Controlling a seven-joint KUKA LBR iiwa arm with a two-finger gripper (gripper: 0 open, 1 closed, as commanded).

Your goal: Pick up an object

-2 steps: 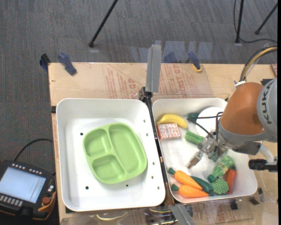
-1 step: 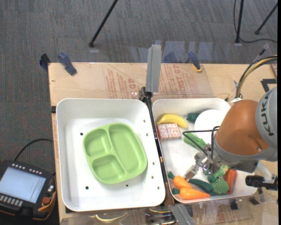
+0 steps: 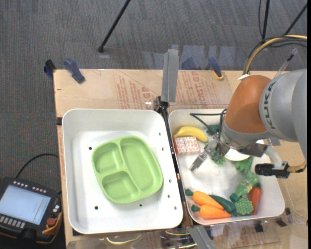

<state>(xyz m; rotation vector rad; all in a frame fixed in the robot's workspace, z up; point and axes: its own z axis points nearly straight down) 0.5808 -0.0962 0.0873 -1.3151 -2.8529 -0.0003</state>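
Approach is under way: the two-finger gripper [image 3: 206, 157] hangs inside the right white bin [image 3: 278, 198], just beside the small red-and-white carton [image 3: 186, 146] and yellow plastic banana [image 3: 191, 133]. Whether it clasps anything, I cannot tell. Next likely comes a descent onto one toy.

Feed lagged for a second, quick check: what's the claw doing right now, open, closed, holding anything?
Claw: open, nothing between its fingers, low in the right bin beside the banana.

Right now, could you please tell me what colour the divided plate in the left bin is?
Light green; the divided plate shows best in the camera view.
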